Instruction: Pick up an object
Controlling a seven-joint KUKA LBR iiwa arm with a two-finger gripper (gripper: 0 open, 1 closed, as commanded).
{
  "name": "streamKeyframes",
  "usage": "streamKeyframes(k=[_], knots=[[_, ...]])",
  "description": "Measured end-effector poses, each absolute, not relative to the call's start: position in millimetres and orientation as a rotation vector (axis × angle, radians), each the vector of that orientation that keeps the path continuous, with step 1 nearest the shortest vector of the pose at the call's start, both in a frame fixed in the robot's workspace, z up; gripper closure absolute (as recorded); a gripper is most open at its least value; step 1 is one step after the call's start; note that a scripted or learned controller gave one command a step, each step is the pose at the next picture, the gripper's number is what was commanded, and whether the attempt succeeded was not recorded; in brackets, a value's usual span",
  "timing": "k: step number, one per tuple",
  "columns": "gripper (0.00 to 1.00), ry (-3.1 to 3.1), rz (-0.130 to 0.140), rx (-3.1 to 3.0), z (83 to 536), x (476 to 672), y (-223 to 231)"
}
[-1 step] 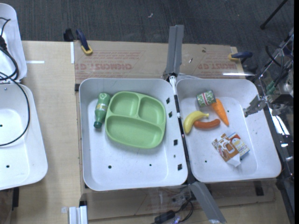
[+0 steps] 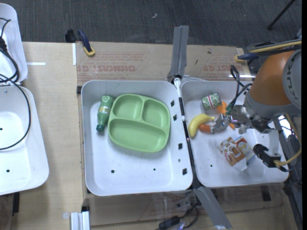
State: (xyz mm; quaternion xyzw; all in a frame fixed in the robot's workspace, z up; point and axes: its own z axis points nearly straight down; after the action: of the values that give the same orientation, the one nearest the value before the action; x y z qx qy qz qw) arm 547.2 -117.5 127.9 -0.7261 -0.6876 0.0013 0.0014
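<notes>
My gripper [image 2: 220,124] reaches in from the right and sits low in the right bin [image 2: 211,171], just right of a yellow banana [image 2: 196,124]. A small orange piece [image 2: 206,127] lies between the banana and the gripper tip, touching or nearly touching it. A green-labelled can [image 2: 211,101] lies behind the gripper, with another orange piece [image 2: 222,109] beside it. A crumpled red and white snack packet [image 2: 235,151] lies toward the front of that bin. The arm's orange band [image 2: 271,83] hangs over the bin's right side.
The left bin [image 2: 129,174] holds a green divided plate [image 2: 139,122] and a green bottle [image 2: 103,112] lying to its left. A grey divider post [image 2: 180,51] stands behind the bins. White equipment with black cables [image 2: 14,128] sits at far left.
</notes>
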Motion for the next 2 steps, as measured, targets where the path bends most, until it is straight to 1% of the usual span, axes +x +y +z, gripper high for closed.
streamKeyframes(k=[1,2], knots=[[0.00,-2.140,0.004,-2.299,95.2,587.0,-112.7],[1.00,-2.135,0.004,-2.303,104.1,586.9,-114.1]])
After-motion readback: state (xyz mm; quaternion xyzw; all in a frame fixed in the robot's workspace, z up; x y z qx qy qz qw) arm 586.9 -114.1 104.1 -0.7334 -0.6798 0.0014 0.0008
